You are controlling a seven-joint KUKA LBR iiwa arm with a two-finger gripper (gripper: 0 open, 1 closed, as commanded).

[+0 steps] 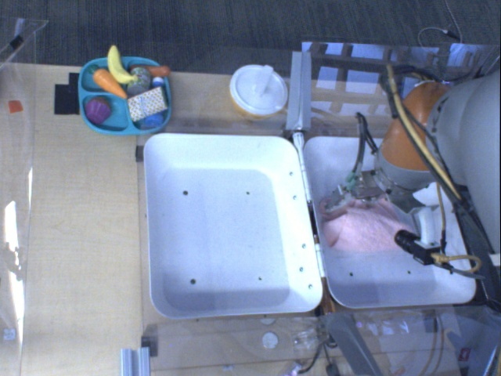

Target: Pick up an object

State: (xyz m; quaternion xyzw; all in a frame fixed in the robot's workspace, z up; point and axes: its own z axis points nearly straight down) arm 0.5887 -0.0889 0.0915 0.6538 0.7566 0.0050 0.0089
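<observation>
A soft pink cloth-like object (362, 230) lies in the right bin (368, 284), near its middle. My gripper (348, 193) reaches down from the right and sits at the cloth's upper left edge, touching or just above it. The grey arm with its orange band (407, 143) covers the right part of the bin. Cables and a black fitting (419, 245) hang over the cloth's right side.
The left bin (227, 225) sits beside the right one, divided from it by a metal rail (309, 218). Behind the bins stand a blue tray of toy food (124, 94) and a white lidded bowl (258, 90). A framed rack (368, 77) rises behind the right bin.
</observation>
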